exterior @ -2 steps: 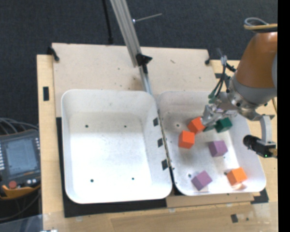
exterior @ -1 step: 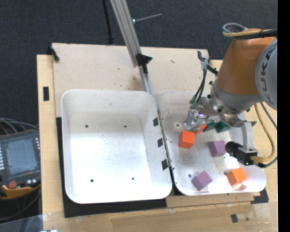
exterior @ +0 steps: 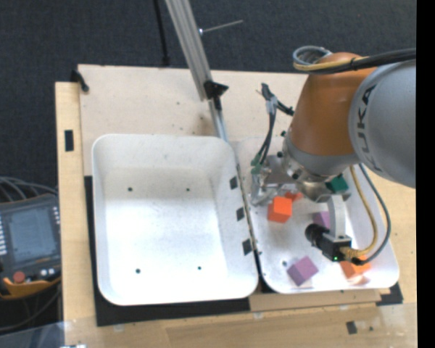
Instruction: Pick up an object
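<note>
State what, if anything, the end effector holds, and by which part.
It cannot be told: the arm hides the end effector; the orange block lies right beside it.

Both bins white: left bin (exterior: 167, 220) with a few dark specks, right bin (exterior: 377, 270). Arm (exterior: 362, 114) grey with an orange band. Blocks in the right bin: one orange block (exterior: 280, 209), one purple block (exterior: 301, 270), a green piece (exterior: 338, 183) (partly hidden by the arm). Bench (exterior: 130, 96) pale tan.

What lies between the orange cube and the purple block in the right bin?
In the camera view, bare white bin floor lies between the orange cube and the purple block; a black part on the arm sits just beside that stretch.
</note>
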You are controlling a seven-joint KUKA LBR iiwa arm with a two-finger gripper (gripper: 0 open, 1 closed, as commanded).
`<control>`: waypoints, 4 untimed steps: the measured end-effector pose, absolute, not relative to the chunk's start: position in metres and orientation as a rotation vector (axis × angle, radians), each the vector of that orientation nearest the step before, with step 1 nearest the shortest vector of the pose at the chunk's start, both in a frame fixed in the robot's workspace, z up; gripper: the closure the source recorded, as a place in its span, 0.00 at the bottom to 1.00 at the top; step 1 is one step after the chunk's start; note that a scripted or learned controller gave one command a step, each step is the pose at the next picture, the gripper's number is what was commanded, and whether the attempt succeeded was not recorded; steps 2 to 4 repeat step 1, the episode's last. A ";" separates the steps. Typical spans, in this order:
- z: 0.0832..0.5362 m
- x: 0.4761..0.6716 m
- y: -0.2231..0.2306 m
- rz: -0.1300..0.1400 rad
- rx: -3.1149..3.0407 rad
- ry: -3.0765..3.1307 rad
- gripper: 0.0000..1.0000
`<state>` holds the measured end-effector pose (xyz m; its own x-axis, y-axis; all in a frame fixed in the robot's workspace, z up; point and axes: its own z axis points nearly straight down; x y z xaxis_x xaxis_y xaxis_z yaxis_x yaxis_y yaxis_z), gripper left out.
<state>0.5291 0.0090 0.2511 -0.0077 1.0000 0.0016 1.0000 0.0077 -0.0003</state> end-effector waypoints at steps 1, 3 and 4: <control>0.236 0.524 0.061 0.000 -2.212 -2.228 1.00; 0.236 0.524 0.061 0.000 -2.212 -2.228 1.00; 0.236 0.524 0.061 0.000 -2.212 -2.228 1.00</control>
